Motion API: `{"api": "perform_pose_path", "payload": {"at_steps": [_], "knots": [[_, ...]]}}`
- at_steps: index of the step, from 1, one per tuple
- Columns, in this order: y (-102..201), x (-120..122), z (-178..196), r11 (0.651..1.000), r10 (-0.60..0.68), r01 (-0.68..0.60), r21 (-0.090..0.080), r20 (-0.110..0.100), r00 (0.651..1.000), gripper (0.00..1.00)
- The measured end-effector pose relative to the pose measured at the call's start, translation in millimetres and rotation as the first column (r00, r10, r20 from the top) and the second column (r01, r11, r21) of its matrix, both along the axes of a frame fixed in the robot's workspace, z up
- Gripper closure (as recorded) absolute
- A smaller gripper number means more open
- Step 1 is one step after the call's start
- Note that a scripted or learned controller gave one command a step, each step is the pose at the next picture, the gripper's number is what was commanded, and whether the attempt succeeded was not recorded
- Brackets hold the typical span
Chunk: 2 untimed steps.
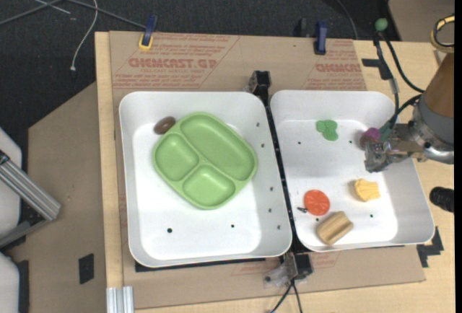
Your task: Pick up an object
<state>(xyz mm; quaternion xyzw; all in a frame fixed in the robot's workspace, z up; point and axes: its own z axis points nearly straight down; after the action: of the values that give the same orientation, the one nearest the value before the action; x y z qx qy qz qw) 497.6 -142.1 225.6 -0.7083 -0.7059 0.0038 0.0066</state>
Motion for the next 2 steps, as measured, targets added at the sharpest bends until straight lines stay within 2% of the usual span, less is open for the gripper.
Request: {"api": "perform_pose_path", "payload": {"at_steps": [1, 2], "knots": [[0.4, 2.8, 6.3, 1.000, 0.004, -0.004, -0.003, 0.013, 1.000, 0.00], [8.6, 9.1, -43.9, 1.000, 0.004, -0.004, -0.001, 0.008, 1.000, 0.00]]}}
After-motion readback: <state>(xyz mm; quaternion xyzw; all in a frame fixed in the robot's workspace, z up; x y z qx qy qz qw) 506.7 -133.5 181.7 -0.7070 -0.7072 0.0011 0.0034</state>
